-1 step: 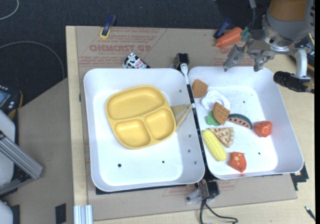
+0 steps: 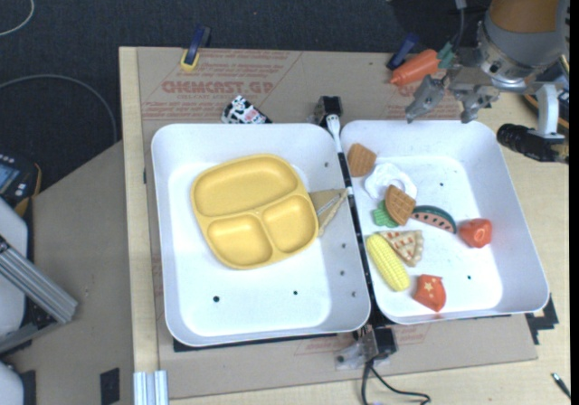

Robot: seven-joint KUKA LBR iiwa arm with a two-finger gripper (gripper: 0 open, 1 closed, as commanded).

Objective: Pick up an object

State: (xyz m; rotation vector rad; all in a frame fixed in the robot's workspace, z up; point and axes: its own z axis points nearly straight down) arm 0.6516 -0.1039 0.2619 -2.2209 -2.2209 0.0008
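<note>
My gripper [image 2: 450, 108] hangs over the far rim of the right bin [image 2: 516, 213], its two grey fingers spread apart with nothing between them. In that bin lie several toy foods: a brown cookie [image 2: 361, 159], a white piece [image 2: 389, 179], a waffle [image 2: 399, 204], a watermelon slice [image 2: 434, 217], a red tomato [image 2: 476, 232], a pizza slice [image 2: 404, 245], a corn cob [image 2: 386, 261] and a red strawberry [image 2: 431, 291]. All of them rest well below and nearer the camera than the gripper.
The left bin [image 2: 181, 295] holds a yellow three-part plate [image 2: 253, 211]. An orange toy carrot [image 2: 414, 68] lies on the bench behind the right bin. A black-and-white toy [image 2: 242, 111] and a clamp [image 2: 193, 48] sit behind the left bin.
</note>
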